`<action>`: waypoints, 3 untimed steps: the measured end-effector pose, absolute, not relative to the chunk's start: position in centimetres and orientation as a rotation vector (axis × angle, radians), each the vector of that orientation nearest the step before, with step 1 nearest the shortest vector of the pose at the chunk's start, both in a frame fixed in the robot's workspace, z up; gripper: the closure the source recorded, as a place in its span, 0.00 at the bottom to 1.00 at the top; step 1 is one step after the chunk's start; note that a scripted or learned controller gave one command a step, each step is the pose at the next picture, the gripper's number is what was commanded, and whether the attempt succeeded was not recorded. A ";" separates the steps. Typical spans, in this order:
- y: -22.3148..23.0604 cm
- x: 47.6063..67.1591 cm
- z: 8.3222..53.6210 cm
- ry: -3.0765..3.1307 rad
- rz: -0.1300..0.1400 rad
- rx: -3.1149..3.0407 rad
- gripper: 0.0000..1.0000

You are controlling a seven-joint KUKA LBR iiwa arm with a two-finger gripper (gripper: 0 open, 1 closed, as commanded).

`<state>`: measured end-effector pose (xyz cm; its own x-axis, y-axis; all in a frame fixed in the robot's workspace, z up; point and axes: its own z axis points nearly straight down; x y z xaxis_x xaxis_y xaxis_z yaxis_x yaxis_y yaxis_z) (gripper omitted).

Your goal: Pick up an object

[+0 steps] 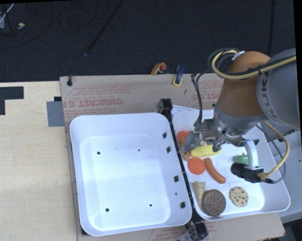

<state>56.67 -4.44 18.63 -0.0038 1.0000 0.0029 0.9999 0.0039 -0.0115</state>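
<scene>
1. You have the counter [31,165] under two shallow white bins; the left bin [81,147] lies beside the right bin [278,196], their rims meeting along a black clip strip.
2. The arm [251,91] reaches in from the right and hangs over the right bin; its orange band sits just above the wrist.
3. The tool [206,142] is low over the yellow corn cob [204,151], touching or just above it; you cannot tell whether it is released or clenched, since the wrist hides the tips.
4. The right bin holds toy food: the corn cob near its middle, an orange carrot [215,170] just below it, a red tomato slice [196,165] beside that, a brown round patty [213,202], a chocolate-chip cookie [239,196], and a pale cone-shaped wedge [199,190].
5. Judge the corn as light, stiff, likely smooth plastic; take it across its narrow middle, since a rounded cob may roll or slip from the ends.
</scene>
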 end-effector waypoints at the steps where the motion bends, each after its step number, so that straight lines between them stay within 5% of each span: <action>1: -4.8 56.7 19.2 -2.217 0.004 -2.220 0.00; 2: -1.6 60.5 18.7 -2.224 0.000 -2.217 0.00; 3: 2.4 53.1 18.7 -2.219 0.008 -2.211 0.00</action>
<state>53.07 2.44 18.67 -0.0036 1.0000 0.0025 0.9999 0.0036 -0.0099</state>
